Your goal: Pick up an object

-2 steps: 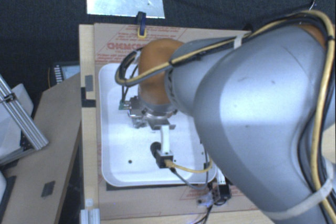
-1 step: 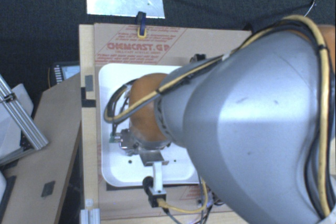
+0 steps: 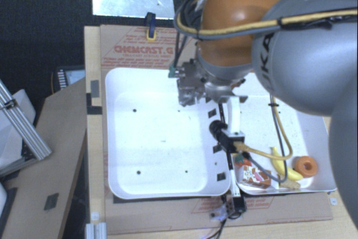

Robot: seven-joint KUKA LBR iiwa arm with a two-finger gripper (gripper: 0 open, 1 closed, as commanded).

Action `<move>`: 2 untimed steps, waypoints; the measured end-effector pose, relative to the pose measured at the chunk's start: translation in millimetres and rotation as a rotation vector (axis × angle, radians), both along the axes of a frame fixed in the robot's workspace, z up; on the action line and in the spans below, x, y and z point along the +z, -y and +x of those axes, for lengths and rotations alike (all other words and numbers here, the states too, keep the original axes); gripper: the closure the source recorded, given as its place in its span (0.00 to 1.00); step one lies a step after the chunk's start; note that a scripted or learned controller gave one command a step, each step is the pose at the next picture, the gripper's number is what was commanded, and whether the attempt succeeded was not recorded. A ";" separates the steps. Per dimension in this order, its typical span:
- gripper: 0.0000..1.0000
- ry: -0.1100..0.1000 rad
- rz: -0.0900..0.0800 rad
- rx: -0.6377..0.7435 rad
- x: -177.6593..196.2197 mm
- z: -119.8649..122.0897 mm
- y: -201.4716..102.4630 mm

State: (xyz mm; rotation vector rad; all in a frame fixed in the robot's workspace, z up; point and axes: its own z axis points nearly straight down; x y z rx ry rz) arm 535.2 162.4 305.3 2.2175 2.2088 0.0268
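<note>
While working down from the big grey arm (image 3: 313, 47), note first how much of the right bin (image 3: 256, 120) lies hidden under its bulk and under the orange band (image 3: 240, 3). Next in size, the printed cardboard sheet (image 3: 140, 47) beneath both bins, then the left bin (image 3: 151, 131), showing bare white floor with a few dark specks. Then the gripper (image 3: 190, 89), hanging low over the far right corner of that left bin, close to the wall shared with the right one. Cannot tell whether open or closed: too dark and too cluttered under the wrist. Nothing seen held.

Smaller still, the candidates, all in the near corner of the right bin and well apart from the gripper: a yellow banana (image 3: 291, 175), an orange ring (image 3: 305, 166) just beside it at the rim, and a red and white packet (image 3: 253, 175) near the shared wall.

Judged as the approach step, with the pick not yet made. To do it well: lift clear of the shared wall before crossing, travel toward the near corner, and choose one target rather than the cluster. Probably best to favour the banana, gripping across its narrow width. Descend straight, close only once low around it, and mind the rim and the loose yellow cable (image 3: 279, 126) hanging nearby.
</note>
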 end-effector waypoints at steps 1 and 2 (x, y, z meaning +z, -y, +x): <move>1.00 -0.025 -0.004 0.010 -106.8 -3.2 -43.1; 1.00 -0.007 -0.001 0.010 -61.3 102.5 -73.7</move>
